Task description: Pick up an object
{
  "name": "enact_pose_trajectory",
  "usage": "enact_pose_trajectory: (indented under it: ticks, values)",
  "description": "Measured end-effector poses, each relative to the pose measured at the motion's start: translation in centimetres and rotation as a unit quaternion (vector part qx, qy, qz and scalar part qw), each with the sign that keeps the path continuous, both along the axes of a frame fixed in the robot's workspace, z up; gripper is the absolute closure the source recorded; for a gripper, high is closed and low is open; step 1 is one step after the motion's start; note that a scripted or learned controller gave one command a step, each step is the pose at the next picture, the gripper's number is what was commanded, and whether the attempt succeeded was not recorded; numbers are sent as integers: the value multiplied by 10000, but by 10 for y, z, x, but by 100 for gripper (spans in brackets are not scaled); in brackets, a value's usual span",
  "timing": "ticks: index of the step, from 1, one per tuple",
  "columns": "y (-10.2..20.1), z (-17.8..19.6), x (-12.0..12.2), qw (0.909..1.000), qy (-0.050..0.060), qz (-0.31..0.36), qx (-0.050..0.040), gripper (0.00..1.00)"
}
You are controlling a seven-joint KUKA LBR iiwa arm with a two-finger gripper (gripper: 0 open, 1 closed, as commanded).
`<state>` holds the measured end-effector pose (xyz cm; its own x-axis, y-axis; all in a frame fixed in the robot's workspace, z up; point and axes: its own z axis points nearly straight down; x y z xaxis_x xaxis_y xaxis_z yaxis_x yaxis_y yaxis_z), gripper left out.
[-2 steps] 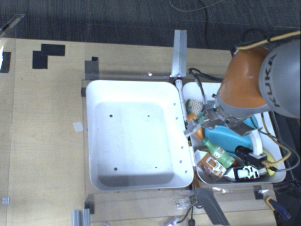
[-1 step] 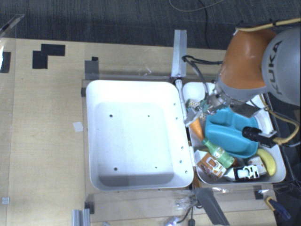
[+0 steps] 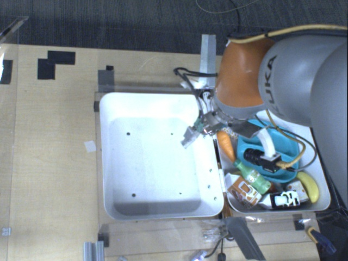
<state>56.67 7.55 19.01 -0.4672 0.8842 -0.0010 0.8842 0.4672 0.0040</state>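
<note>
My gripper [image 3: 191, 135] hangs over the right side of the left white bin [image 3: 106, 162], close to the wall it shares with the right bin [image 3: 326, 196]. The big grey arm with its orange band [image 3: 242, 75] covers the upper part of the right bin. Below the arm lie an orange carrot [image 3: 225, 145], a blue bowl [image 3: 283, 144], a green bottle [image 3: 253, 176], a brown packet [image 3: 242, 192], a yellow banana [image 3: 310, 187] and a black-and-white item [image 3: 286, 200]. Nothing shows plainly in the gripper.
The bins sit side by side on a pale wooden bench [image 3: 49, 162]. Metal brackets [image 3: 106, 79] stand at the bin corners. Black marks [image 3: 54, 63] lie on the bench at the far left. A thin cable [image 3: 223, 4] loops on the dark floor behind.
</note>
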Motion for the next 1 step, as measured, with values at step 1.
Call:
enact_pose_trajectory:
  ticks: [1]
  values:
    - [69,-82,18,9908,12,-1356,3,0]
